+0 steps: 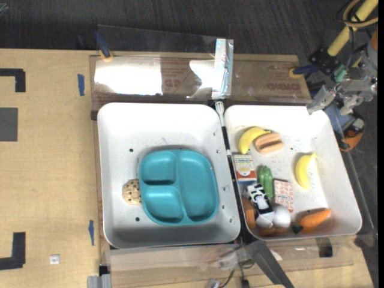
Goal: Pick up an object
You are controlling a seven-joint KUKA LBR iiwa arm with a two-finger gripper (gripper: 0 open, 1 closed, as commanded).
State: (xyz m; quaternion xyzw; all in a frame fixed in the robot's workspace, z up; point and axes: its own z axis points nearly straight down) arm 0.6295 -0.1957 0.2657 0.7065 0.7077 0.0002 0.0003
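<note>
1. Left bin (pixel 114 125): teal divided plate (pixel 178 186) near the middle. A cookie (pixel 131 192) touches the plate's left edge.
2. Right bin (pixel 336 155): one banana (pixel 250 138) at the upper left with a hot dog (pixel 269 143) touching its right side; a second banana (pixel 305 170) lies apart, toward the right.
3. Along the right bin's left wall: small carton (pixel 243 166), green item (pixel 265 182), black-and-white toy (pixel 259 198).
4. Front edge of the right bin: white ball (pixel 281 218) beside a carrot (pixel 314 219).
5. Gripper (pixel 342 95) at the right bin's upper right corner, over the rim; finger state not readable.
</note>
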